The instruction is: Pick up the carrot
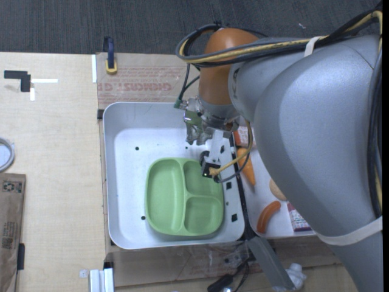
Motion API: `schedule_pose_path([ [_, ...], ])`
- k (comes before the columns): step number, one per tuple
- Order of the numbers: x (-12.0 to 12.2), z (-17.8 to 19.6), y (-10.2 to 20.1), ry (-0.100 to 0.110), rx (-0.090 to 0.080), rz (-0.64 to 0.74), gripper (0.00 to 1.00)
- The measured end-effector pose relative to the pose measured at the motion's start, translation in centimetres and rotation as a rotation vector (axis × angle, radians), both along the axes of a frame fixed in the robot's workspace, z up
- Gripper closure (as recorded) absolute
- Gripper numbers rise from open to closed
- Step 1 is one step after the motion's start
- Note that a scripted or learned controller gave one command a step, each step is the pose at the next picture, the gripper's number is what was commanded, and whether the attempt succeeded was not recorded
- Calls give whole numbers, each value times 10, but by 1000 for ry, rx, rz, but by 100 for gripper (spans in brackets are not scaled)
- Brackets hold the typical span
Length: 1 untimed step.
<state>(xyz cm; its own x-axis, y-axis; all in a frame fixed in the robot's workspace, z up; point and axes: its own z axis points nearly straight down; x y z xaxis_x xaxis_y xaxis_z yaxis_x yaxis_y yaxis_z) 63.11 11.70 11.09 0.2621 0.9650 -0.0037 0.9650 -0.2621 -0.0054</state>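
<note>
My grey two-finger gripper (196, 132) hangs over the left white bin (121, 163), beside the green 3-compartment plastic plate (176, 205); its opening I cannot tell. The tapered orange carrot (248, 168) lies ungrasped in the right white bin (262, 185). Approach step, I judge: next, cross over and descend.
</note>
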Motion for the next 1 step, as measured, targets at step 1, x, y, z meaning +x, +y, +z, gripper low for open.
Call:
schedule_pose_path([
  [1, -9, -21, 32, -2, -3, -517, 100],
])
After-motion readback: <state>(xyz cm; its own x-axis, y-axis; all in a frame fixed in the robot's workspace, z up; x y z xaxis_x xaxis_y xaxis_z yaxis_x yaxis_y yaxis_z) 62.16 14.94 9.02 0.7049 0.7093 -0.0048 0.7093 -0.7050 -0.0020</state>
